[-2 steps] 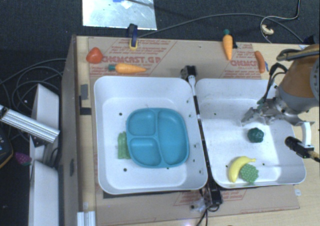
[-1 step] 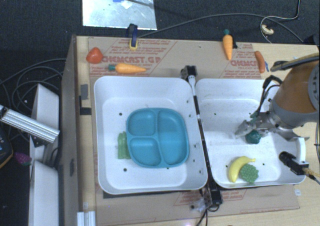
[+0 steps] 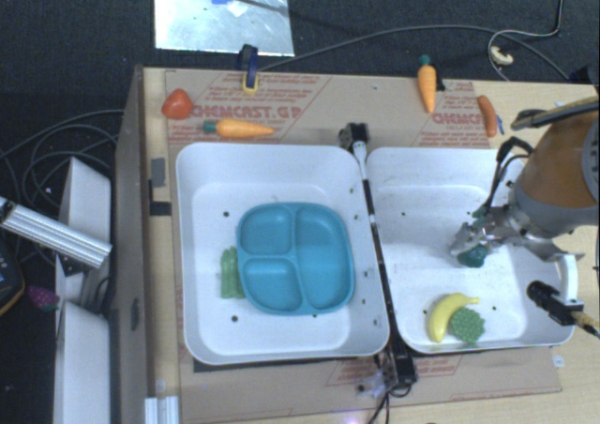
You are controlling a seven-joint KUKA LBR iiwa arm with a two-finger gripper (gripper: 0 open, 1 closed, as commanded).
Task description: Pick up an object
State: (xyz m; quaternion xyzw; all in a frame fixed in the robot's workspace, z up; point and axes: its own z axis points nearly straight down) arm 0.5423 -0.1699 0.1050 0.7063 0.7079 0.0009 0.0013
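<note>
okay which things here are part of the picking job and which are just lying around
In the job: gripper, small teal object at its tip, banana, green knobbly item.

Lying about: blue divided plate, green piece, carrots on the board.

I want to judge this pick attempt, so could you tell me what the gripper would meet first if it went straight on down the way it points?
Probably the small teal object directly at the gripper tip, then the right bin's floor; depth is unclear from this slanted view.
</note>
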